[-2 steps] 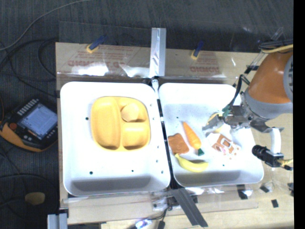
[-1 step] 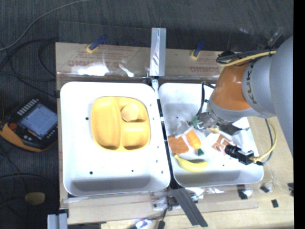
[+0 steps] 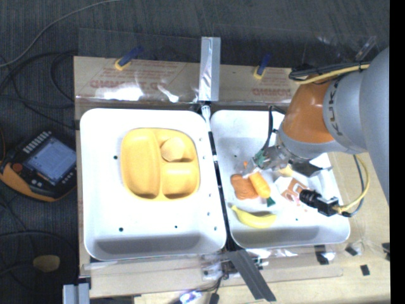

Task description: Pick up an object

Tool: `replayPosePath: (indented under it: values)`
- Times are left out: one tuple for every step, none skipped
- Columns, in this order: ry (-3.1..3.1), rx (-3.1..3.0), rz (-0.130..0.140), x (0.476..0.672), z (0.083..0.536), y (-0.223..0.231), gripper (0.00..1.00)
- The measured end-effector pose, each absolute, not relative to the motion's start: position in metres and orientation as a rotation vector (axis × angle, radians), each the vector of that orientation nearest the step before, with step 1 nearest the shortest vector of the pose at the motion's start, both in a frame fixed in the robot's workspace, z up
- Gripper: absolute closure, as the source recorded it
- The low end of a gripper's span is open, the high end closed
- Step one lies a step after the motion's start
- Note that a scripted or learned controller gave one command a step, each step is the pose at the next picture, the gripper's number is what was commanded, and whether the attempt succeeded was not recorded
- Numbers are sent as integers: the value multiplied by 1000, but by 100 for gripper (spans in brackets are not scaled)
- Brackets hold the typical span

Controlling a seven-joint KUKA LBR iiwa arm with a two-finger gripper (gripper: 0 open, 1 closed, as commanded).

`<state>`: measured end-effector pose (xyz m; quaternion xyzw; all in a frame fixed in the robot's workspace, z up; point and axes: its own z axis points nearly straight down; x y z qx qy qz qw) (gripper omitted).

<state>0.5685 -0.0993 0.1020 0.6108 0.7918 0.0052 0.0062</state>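
Arm reaches in from the right over the right bin (image 3: 243, 126). Tool (image 3: 268, 158) low in that bin, near its middle; cannot tell how its tips are set from this angle. Just beside it lie a carrot (image 3: 260, 185) and an orange-brown lump (image 3: 242, 187), touching each other. A banana (image 3: 254, 218) lies below them, near the front wall. Left bin (image 3: 101, 170) carries a yellow divided tray (image 3: 158, 163) with a pale round ball (image 3: 173, 149) in its upper right section.
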Motion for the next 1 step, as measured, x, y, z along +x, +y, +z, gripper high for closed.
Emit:
replayPosePath:
  values:
    - [2490, 1918, -3, 556, 183, -29, 100]
